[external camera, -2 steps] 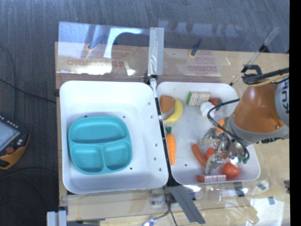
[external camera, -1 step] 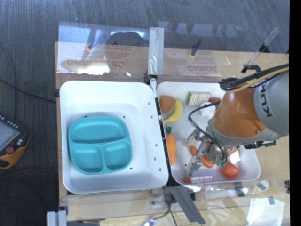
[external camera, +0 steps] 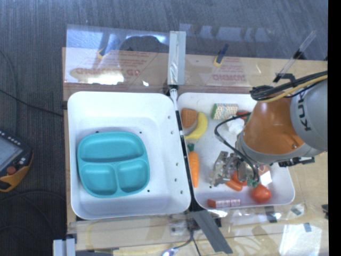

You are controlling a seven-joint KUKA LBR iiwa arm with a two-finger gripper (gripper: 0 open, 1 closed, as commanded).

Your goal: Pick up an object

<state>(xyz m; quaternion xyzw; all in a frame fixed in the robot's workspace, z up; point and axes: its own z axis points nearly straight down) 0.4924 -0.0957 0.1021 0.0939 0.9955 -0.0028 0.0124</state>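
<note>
My gripper point(external camera: 228, 174) hangs low in the right bin point(external camera: 282, 196), under the orange wrist band. Its metal fingers point down just left of a small orange piece point(external camera: 234, 185) and a red tomato point(external camera: 260, 193). A carrot point(external camera: 194, 168) lies along the bin's left wall, to the left of the gripper. A yellow banana point(external camera: 199, 127) and an orange item point(external camera: 188, 116) rest in the far left corner. A corn piece point(external camera: 225, 111) lies at the back. A red-and-white packet point(external camera: 224, 202) sits at the front edge. Nothing is visibly held.
The left bin point(external camera: 93, 111) holds a teal divided plate point(external camera: 113, 162). A white item point(external camera: 234, 127) lies partly under the arm. Black and yellow cables point(external camera: 277, 87) loop above the arm at the right. A dark device point(external camera: 11, 161) sits on the floor at far left.
</note>
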